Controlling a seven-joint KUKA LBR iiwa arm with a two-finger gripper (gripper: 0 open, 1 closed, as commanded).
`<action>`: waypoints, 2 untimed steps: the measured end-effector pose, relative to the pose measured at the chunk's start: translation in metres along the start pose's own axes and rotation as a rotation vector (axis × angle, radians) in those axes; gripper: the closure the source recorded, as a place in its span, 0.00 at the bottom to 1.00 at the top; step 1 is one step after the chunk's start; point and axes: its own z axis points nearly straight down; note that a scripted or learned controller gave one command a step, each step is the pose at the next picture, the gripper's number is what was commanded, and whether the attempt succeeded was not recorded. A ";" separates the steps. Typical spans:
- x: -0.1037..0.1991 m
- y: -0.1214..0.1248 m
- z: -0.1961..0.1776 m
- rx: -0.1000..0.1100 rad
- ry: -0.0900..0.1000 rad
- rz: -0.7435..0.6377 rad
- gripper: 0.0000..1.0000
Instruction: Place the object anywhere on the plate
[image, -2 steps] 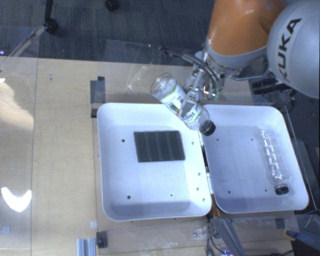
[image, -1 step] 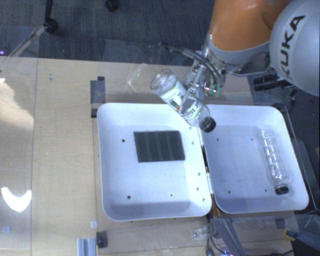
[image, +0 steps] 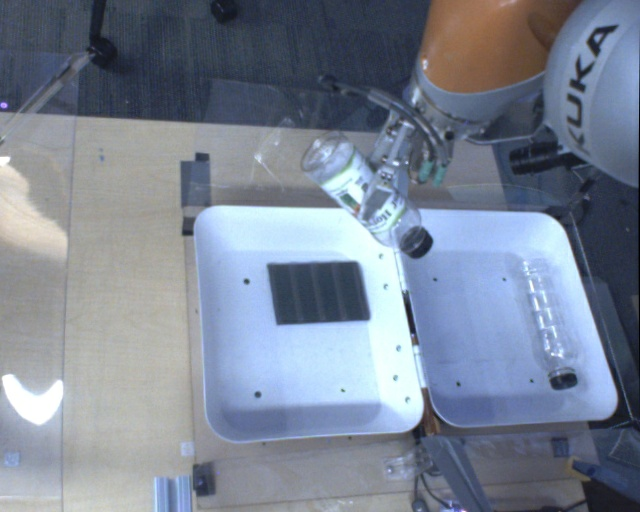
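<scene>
Gripping a clear plastic bottle (image: 362, 193) across its mid-body, the gripper (image: 392, 172) stands clamped on it, one finger visible against the label band.

Item 1, gripper: hangs from the grey wrist beneath the orange band (image: 480, 45), above the far rims where the two bins meet.

Item 2, held bottle: transparent, green-and-white label, dark cap (image: 416, 242). Tilted, cap end low and toward the right bin, base end high and toward the far left. Lifted off both bin floors; the cap overhangs the far left corner of the right bin (image: 590, 330).

Item 3, plate (image: 318, 292): dark, rectangular, ribbed, flat in the middle of the left bin (image: 230, 330). It lies nearer the camera and to the left of the gripper, well apart from the bottle.

Item 4, second bottle (image: 545, 318): clear, dark-capped, lying lengthwise along the right side of the right bin. Untouched.

Step in hand, judged: carry to the plate. To do it well, the arm would travel left and toward the camera until the bottle's middle is over the plate's centre, then lower before release; a round bottle let go high or tilted is likely to roll off the ribs. Setting its length along the grooves should steady it.
</scene>
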 end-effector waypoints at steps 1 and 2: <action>0.018 -0.021 0.008 0.017 0.024 -0.047 1.00; 0.044 0.001 0.107 0.014 0.029 -0.281 1.00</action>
